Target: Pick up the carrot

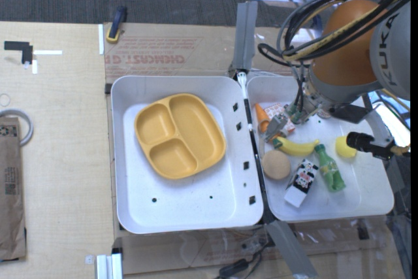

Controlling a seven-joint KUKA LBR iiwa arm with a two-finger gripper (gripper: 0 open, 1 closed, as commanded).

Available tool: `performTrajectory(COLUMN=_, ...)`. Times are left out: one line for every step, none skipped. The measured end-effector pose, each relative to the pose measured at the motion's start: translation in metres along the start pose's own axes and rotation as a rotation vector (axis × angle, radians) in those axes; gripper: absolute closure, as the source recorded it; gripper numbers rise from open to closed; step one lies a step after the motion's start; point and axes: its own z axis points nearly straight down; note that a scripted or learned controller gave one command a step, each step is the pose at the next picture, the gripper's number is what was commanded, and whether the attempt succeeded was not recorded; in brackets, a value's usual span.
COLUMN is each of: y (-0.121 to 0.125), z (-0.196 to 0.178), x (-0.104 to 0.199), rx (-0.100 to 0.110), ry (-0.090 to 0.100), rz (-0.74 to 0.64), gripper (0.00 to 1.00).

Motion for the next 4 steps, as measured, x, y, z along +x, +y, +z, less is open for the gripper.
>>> performTrajectory(y=-0.043, z=0.000, x=0.028, rx=0.000, ry=0.000, rz=-0.224, gripper=0.00)
performTrajectory(y=-0.016, z=0.000, x=0.031, rx=-0.002, ry=-0.001, rz=-0.297, gripper=0.00)
performTrajectory(y=-0.016, z=-0.009, x=0.030, rx=-0.003, ry=-0.003, rz=-0.291, gripper=1.00)
performTrajectory(y=-0.008, z=0.001, x=0.012, rx=0.001, ry=-0.001, rz=0.151, gripper=1.00)
